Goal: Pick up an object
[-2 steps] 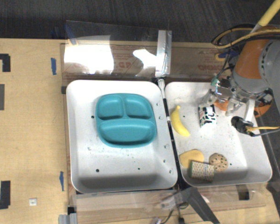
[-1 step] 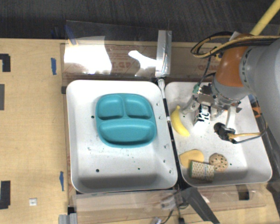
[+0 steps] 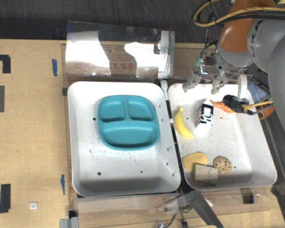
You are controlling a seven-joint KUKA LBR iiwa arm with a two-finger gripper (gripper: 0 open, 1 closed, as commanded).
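My gripper (image 3: 204, 82) hangs over the far edge of the right bin (image 3: 256, 146), open, with nothing between its two spread fingers (image 3: 192, 80). Just in front of it a small black-and-white object (image 3: 205, 114) lies on the bin floor. A yellow banana (image 3: 183, 123) lies to that object's left, near the bin's left wall. A small orange piece (image 3: 218, 104) rests to the right of the black-and-white object. At the bin's near end are a tan rounded item (image 3: 194, 158), a speckled cookie (image 3: 222, 163) and a small patterned cylinder (image 3: 206, 174).
The left bin (image 3: 80, 146) holds a teal divided plate (image 3: 128, 121). A clear plastic sheet (image 3: 118, 56) stands behind the left bin. The arm's grey and orange body (image 3: 249, 32) rises at the upper right. Brown bench surface (image 3: 23, 127) lies to the left.
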